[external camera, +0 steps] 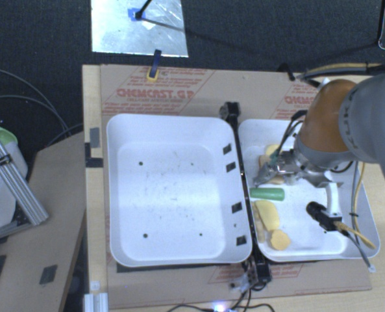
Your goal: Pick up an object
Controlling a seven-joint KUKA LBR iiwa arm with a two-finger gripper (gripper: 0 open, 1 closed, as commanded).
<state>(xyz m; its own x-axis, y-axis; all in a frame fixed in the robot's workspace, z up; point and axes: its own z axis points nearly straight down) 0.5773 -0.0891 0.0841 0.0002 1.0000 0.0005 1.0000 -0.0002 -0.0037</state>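
two bins, left bin [173, 194] bare. gripper [273, 173] low in right bin [367, 229], over green cylinder [267, 192] beside yellow pieces [269, 214]. grip state can't be made out. nothing visibly lifted; judged mid-attempt, grasp and lift outstanding.

camera: fixed overhead | slanted down | both bins [173, 125] framed
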